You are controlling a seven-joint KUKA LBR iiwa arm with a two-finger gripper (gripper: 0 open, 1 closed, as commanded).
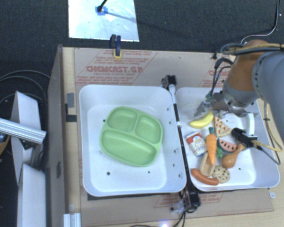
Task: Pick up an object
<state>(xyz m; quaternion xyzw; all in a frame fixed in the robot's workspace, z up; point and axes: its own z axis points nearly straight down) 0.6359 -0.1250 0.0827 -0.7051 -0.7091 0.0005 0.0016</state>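
A cardboard-covered worktop (132,63) on dark flooring carries two shallow white plastic bins side by side. The left bin (92,174), mid-frame, holds a light green divided plate (131,135). The right bin (265,174), at the right of the frame, holds a heap of toy food: a yellow plastic banana (201,121), an orange carrot with a green top (211,143), a triangular pizza slice (221,126), a small red-and-white carton (196,143), a red sausage (204,177) and a brown drumstick (232,157).

The grey arm with its orange band reaches in from the right edge, and its gripper (203,109) hangs over the upper part of the right bin, just above the banana; whether it is spread or pressed together cannot be told here.

The banana looks the likeliest target. A good grasp would come straight down across its narrow width, near the middle of the curve, keeping clear of the pizza slice beside it and the bin's dividing wall.
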